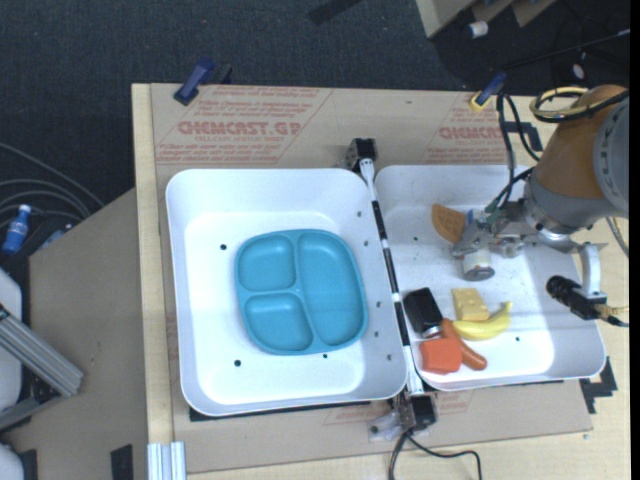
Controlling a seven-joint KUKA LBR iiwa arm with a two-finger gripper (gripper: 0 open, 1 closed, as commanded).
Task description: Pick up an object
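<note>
My gripper [477,259] hangs low inside the right bin [560,358], near its middle. Just to its upper left lies a brown wedge-shaped piece [448,221]. Below it sit a pale yellow block [467,302] and a yellow banana [485,325]. A black rectangular object [421,310] lies near the bin's left wall, and an orange-red carrot-like piece [449,354] rests at the front. I see nothing between the fingers.
The left bin [200,228] holds a blue divided plate [299,290]. A black divider rail [385,258] runs between the bins. The grey arm with its orange band [575,158] comes in from the right, with cables above it.
</note>
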